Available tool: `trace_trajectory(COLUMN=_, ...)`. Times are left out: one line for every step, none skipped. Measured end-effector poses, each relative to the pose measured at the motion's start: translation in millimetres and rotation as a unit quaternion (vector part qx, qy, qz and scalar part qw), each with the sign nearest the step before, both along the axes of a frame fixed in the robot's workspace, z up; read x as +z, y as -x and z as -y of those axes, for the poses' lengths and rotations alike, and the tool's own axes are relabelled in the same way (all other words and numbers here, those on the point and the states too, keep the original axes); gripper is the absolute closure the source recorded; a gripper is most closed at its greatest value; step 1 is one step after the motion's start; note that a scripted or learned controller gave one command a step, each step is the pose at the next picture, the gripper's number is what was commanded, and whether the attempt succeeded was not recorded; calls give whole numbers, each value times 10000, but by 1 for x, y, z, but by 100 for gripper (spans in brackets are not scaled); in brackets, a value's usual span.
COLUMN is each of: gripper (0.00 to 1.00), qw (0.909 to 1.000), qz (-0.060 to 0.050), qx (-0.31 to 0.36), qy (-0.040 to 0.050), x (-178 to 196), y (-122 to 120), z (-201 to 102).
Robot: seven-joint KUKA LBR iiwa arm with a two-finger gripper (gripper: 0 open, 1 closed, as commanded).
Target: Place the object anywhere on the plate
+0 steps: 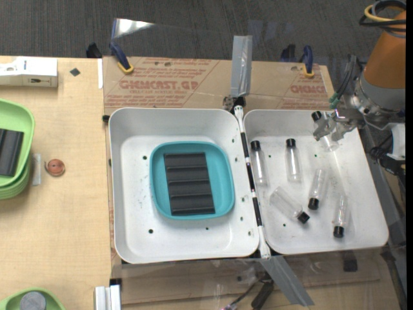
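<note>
Clear plastic tubes with black caps lie loose in the right bin, six by my count: two upright-lying near the left wall, one mid-bin, three scattered toward the lower right, one of them lying crosswise; the scatter suggests they were tipped in as a picking supply, not arranged. Left bin carries one teal plate with a black ribbed insert, set near the middle, likely so any drop lands on it. Arm comes in from the right; claw hangs over the upper right corner of the right bin. Something clear and glinting sits at its tip, possibly a seventh tube, but too blurred to say; whether the fingers are spread or pinched I cannot tell. No tube on the plate yet, so the task's object is in the right bin side, well apart from its target. Counter to the left bears one green tray and one small round token
</note>
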State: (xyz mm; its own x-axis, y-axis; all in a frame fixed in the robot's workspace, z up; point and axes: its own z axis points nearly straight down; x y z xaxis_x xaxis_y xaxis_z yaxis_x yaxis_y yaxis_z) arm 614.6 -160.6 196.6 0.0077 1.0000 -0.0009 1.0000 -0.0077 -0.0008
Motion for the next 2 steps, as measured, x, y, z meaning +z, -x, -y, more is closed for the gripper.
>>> trace_trajectory(gripper=100, qw=9942, qz=-9, qx=1071, qy=-6, x=9, y=40, z=-53)
trace_trajectory(gripper=100, qw=9824, qz=-9, qx=1870, qy=-7, x=-6, y=69, z=-93)
